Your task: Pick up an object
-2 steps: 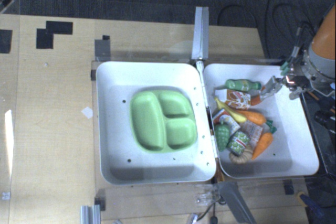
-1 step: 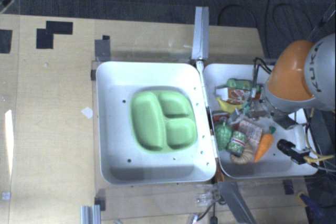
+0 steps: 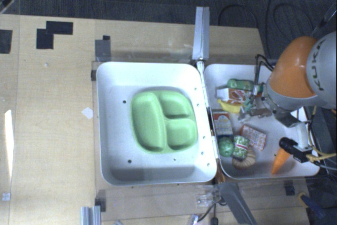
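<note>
The grey KUKA arm (image 3: 300,74) with its orange band comes in from the right and hangs over the right bin (image 3: 266,158); the gripper (image 3: 254,109) sits low in the upper middle of that bin, just right of the banana (image 3: 230,106) and just above the red and white packet (image 3: 255,137). Honestly can't tell from this angle whether the gripper is open or closed, and nothing visibly sits in it.

All the pickable stuff is in the right bin, mostly crowded along its left side. There's a green bottle-ish thing (image 3: 238,83) lying at the top; a red and white carton (image 3: 231,95) right under it; then the banana; a pale packet (image 3: 222,125) below that against the left wall; a round green thing (image 3: 225,146) and a small green-labelled can (image 3: 241,147) side by side, looking like they touch; a brown ring (image 3: 245,162), maybe a bagel, just under the can near the front wall. An orange carrot (image 3: 280,160) lies well apart from that bunch, in the front right corner, tip pointing down.

The left bin (image 3: 113,113) holds a green divided tray (image 3: 163,119) with three compartments, lying flat in the middle; the two bins sit side by side on the pale bench (image 3: 47,129), which has a few black tape marks (image 3: 52,33) at the top left.
</note>
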Robot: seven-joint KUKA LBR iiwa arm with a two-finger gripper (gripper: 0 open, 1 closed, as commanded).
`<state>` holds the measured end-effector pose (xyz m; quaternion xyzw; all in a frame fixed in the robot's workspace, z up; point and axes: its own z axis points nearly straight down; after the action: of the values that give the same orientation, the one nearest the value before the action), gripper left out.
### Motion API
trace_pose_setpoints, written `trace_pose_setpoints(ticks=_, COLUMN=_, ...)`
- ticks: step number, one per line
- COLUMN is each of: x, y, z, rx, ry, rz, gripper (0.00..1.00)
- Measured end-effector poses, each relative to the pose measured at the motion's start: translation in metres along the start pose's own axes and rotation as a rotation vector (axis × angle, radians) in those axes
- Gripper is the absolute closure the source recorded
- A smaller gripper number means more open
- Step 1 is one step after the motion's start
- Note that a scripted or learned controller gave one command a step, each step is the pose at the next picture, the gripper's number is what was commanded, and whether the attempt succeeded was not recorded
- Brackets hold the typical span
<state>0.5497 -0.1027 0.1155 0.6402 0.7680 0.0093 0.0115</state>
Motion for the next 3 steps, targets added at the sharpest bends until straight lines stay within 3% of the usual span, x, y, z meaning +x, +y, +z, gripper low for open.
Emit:
trace_pose_setpoints(ticks=1, x=0.040, y=0.030, z=-0.139, rx=0.022, ry=0.004, rz=0.018, gripper=1.00)
trace_pose_setpoints(ticks=2, x=0.041, y=0.032, z=-0.150, rx=0.016, ry=0.003, rz=0.012, gripper=1.00)
trace_pose_setpoints(ticks=3, x=0.039, y=0.050, z=-0.149, rx=0.023, ry=0.004, rz=0.059, gripper=1.00)
